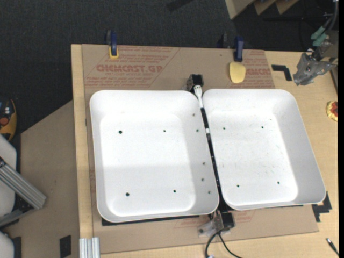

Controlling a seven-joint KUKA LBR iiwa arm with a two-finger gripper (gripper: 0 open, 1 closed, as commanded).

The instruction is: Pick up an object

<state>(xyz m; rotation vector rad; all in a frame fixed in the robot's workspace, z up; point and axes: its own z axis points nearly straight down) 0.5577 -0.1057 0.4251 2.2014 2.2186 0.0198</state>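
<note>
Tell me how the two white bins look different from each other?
The left bin sits nearer the bench's left side; the right bin sits nearer the gripper. The right bin's floor has faint dark speckles, while the left bin's floor looks cleaner. A shadow darkens the left bin's upper part more plainly. Both are shallow, white and have small dark dots.

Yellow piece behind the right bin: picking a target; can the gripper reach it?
Probably yes: the yellow piece lies on bare board, nothing between it and the gripper, though the adjacent blue clamp may crowd it.
</note>
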